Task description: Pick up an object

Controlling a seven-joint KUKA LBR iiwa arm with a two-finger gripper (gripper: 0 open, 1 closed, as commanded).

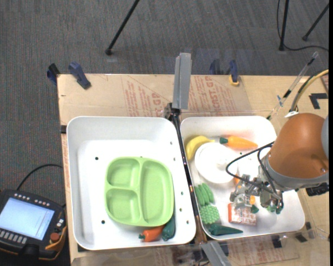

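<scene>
Beside one white plate (215, 162), two green toys (206, 203).

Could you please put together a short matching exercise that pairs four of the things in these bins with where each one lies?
Things:
1. green divided plate
2. banana
3. white round plate
4. tool

Places:
A. far edge of the right bin, beside an orange carrot
B. middle of the left bin
C. low over the near right part of the right bin, above a red and white packet
D. right bin, just nearer than the banana and the carrot

Pairs: 1-B, 2-A, 3-D, 4-C
</scene>
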